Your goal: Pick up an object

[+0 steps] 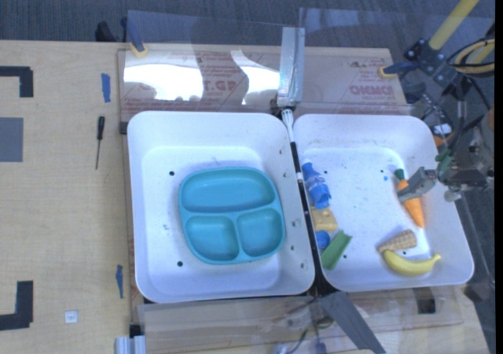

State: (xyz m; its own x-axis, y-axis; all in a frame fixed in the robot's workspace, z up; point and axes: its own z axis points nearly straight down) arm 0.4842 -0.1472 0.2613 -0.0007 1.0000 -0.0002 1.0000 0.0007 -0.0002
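Observation:
My gripper [421,181] reaches in from the right edge and hangs low over the right side of the right bin [361,148]. It is directly at an orange carrot [415,211] with a green top, which lies along the bin's right wall; whether they touch I cannot tell. A yellow banana [410,263] and a tan waffle cone [398,241] lie in front of the carrot. By the bin's left wall lie a blue toy [316,186], a yellow piece [325,222] and a green piece [335,250].
The left bin [149,187] holds a teal divided plate [231,214]. A metal divider post [291,69] stands behind the seam between the bins. Cables and arm hardware [460,108] crowd the right edge. A wooden bench top [55,187] lies to the left.

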